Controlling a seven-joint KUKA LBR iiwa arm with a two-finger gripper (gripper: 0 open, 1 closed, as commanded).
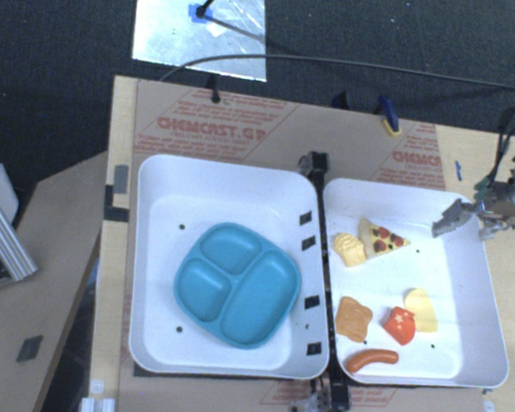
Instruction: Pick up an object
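The pizza slice [383, 239], a flat yellow wedge dotted red, lies in the right bin [488, 314] near its far left corner, touching a pale bread-like piece [350, 249]. The same bin holds a tan toast piece [354, 319], a red strawberry [399, 325] beside a pale yellow chunk [422, 310], and a glossy sausage [371, 359]. The left bin [154, 263] holds a smooth blue 3-compartment plate [237, 284]. The gripper [452, 220] hangs over the right bin's far right part, holding nothing; its opening can't be told.

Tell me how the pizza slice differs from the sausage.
The pizza slice is a flat yellow wedge with red spots; the sausage is a plain orange-red rod. The pizza slice lies at the right bin's far end, the sausage at its near edge. Both are toy foods in that bin.
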